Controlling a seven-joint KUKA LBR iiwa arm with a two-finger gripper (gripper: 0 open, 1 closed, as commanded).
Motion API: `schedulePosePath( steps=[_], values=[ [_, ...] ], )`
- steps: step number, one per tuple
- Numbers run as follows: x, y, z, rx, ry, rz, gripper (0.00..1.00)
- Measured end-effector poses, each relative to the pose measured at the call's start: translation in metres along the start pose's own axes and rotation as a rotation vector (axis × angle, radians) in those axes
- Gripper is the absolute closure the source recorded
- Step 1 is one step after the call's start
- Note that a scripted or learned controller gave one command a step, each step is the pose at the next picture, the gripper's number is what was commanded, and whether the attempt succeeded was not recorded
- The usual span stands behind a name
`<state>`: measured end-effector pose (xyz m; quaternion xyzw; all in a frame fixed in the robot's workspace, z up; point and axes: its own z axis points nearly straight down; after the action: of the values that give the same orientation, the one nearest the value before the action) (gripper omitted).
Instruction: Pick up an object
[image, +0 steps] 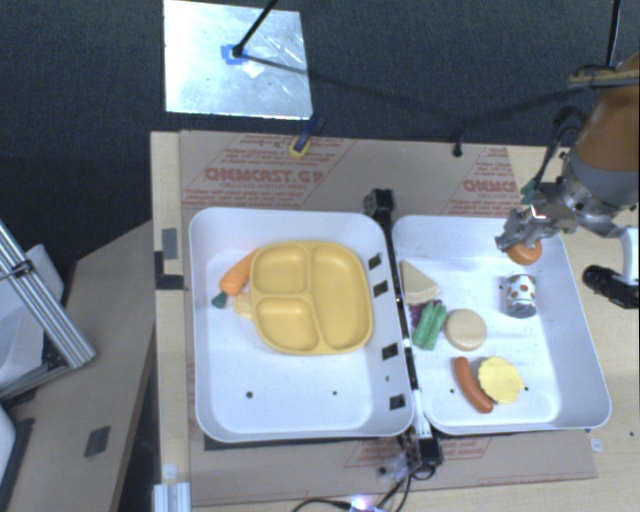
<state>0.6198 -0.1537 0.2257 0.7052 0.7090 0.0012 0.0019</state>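
Camera view: grey metal end effector (522, 232) low over the far side of the right shallow white plastic bin (575, 300), sitting right on top of a small round orange object (524, 253). How far open it is, cannot tell; tips blur into the object, and a grip isn't confirmed.

Just below the end effector, nearer the camera: short spotted white-and-silver can (518, 295). Further toward camera and left: tan round disc (465, 329), green ridged pickle-shaped piece (431, 324), pale wedge of sandwich (418, 281), red sausage (472, 384), yellow round disc (499, 380).

Risk: the orange object is round and half hidden, so off-centre tips would squirt it sideways toward the bin wall or can.

Orientation: orange object reads roundish, no clear long axis. The sausage's long axis runs diagonally, far-left to near-right.
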Motion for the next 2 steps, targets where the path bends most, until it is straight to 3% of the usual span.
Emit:
schedulePosePath(
  steps=[2],
  values=[
    [0.096,-0.034,-0.006,0.005,0.003,-0.003,1.0]
  ],
)
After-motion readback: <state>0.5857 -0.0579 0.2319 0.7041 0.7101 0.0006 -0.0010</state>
